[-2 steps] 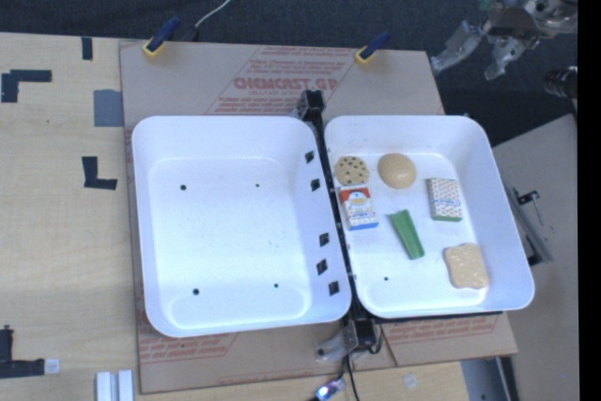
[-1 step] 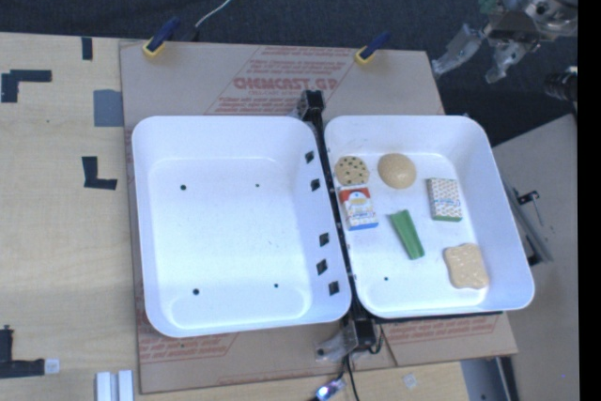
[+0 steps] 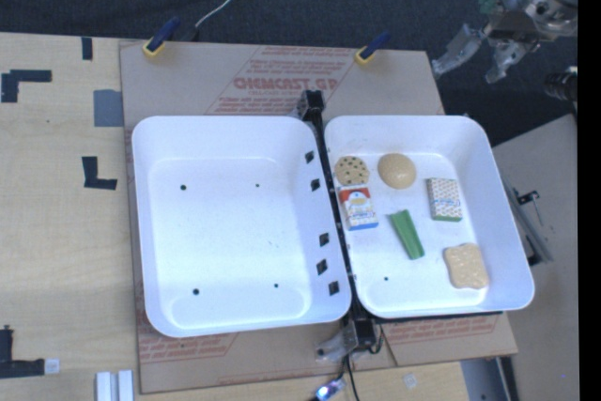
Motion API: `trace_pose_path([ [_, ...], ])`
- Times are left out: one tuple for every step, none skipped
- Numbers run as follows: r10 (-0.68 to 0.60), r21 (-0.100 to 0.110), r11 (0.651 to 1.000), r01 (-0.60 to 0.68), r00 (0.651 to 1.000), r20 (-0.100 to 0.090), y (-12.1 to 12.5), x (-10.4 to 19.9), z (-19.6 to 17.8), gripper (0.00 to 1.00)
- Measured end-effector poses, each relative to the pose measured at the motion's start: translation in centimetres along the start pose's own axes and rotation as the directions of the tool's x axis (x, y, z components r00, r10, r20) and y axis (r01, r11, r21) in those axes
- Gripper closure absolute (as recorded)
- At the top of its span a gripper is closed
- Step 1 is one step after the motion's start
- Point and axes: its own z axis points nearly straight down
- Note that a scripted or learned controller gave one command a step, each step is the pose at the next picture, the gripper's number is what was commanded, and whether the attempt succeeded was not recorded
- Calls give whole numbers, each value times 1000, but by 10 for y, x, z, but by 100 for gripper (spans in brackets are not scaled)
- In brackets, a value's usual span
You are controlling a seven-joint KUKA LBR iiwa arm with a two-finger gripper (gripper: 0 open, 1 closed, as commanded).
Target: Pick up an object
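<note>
Right bin [image 3: 488, 164] holds cookie [image 3: 351, 170], bun [image 3: 397, 170], carton [image 3: 358, 208], box [image 3: 444, 199]; stick [image 3: 408, 234] and biscuit [image 3: 466, 266] nearer.

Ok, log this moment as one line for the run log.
pincer: open, high off right bin's far corner, holding nothing | right bin: cookie, bun, box, green stick

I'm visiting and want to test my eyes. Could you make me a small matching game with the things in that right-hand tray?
Things:
1. cookie
2. green stick
3. bun
4. small red and white box

Descriptions:
A. plain tan and round
B. long, lying at a slant
C. round with dark dots
D. directly below the cookie in the picture, beside the divider

Pairs: 1-C, 2-B, 3-A, 4-D
</note>
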Motion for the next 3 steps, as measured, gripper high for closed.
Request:
trace_pose_path([
  [0,0,1000,0,1000,0,0,0,0,0],
  [0,0,1000,0,1000,0,0,0,0,0],
  [0,0,1000,0,1000,0,0,0,0,0],
])
